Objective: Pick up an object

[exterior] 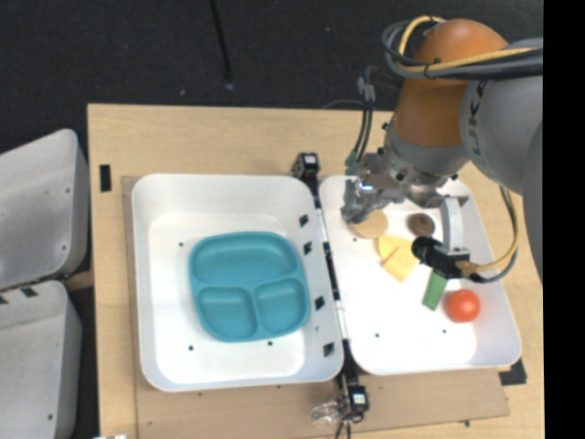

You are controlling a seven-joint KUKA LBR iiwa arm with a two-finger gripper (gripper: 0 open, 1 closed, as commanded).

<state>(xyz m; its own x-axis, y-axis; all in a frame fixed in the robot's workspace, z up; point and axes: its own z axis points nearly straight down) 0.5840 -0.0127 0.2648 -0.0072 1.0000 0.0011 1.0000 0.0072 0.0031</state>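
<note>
2 white bins sit side by side; I see a teal divided tray (249,284) in the left bin (155,355). My gripper (359,210) hangs at the upper left of the right bin (402,350), just beside a tan round piece (373,224). I cannot tell its grip. Lower right lie a yellow wedge (398,257), a green block (433,292) and a red ball (462,305)

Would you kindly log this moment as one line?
pincer: low in right bin, over tan disc | grasp: unconfirmed | teal tray: left bin
</note>
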